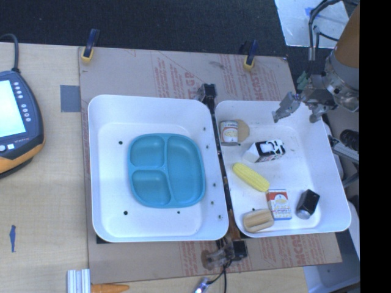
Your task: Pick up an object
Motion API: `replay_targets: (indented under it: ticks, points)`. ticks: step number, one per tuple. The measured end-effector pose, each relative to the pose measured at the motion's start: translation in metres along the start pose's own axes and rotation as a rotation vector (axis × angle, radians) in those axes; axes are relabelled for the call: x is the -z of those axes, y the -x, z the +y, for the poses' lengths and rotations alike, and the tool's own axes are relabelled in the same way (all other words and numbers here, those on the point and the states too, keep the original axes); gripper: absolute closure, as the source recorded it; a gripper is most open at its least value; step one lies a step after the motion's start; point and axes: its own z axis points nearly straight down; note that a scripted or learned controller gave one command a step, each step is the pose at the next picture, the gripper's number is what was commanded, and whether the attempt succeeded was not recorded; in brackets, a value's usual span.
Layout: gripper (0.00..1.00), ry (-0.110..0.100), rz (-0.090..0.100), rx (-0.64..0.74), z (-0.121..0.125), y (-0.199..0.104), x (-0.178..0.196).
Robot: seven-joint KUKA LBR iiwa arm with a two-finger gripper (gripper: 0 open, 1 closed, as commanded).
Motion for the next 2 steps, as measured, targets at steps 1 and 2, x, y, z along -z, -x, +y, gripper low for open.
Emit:
replay_targets:
  ticks: [1,2]
  points:
    - [0.00,-0.002,-0.001,0.002,0.036,-0.054,-0.085]
    - [0.00,-0.001,-0.002,0.001,-0.029,-0.044,-0.085]
